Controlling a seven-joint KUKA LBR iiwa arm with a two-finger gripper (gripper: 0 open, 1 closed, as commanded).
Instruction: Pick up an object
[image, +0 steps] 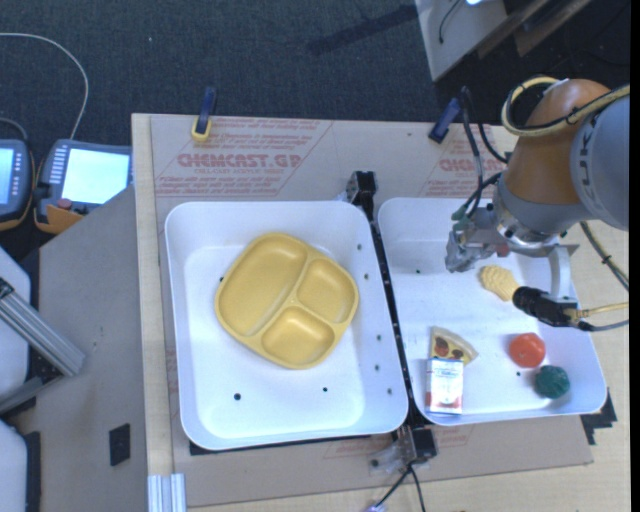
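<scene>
**Line up before you close**

Far left of the jaws (468, 250) sits the yellow tray (287, 298). Your nearest pick, the corn cob (497, 281), lies just right of them (jaws' opening: cannot tell). Centre over it, then descend squarely.

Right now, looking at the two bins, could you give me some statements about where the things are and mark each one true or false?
1. The yellow tray lies in the left bin. True.
2. The tomato sits on the tray. False: it lies in the right bin, beside the green ball.
3. The gripper is over the right bin. True.
4. The pizza slice lies in the left bin. False: it is in the right bin, just above the small carton.
</scene>
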